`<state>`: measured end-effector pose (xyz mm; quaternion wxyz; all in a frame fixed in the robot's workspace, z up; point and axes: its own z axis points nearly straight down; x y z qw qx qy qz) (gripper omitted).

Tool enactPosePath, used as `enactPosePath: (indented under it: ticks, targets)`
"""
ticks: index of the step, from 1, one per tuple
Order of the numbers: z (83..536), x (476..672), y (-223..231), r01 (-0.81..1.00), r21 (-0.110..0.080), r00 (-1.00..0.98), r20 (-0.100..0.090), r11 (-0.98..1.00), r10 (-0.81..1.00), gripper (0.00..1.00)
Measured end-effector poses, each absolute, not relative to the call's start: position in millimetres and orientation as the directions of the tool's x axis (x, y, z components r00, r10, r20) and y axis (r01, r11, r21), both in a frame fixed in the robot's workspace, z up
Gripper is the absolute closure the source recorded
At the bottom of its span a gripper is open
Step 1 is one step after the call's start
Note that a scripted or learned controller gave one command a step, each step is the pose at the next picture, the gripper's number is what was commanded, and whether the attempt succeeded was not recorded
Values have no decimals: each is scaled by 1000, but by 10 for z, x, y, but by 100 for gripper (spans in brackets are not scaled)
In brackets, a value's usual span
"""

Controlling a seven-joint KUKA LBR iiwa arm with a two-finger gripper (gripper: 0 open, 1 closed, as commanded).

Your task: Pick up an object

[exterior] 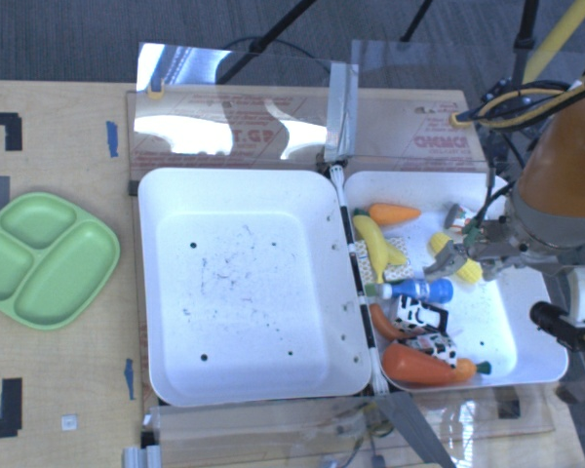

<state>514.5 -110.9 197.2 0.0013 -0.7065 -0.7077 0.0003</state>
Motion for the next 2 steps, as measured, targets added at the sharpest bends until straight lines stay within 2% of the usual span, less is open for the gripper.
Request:
enactPosePath:
  ticks: [1,2]
  targets:
    - [1422,5692,-1793,995,2,-104,-1,104,995,0]
    - [2078,5318,-1520,995,2,-102,0,102,995,0]
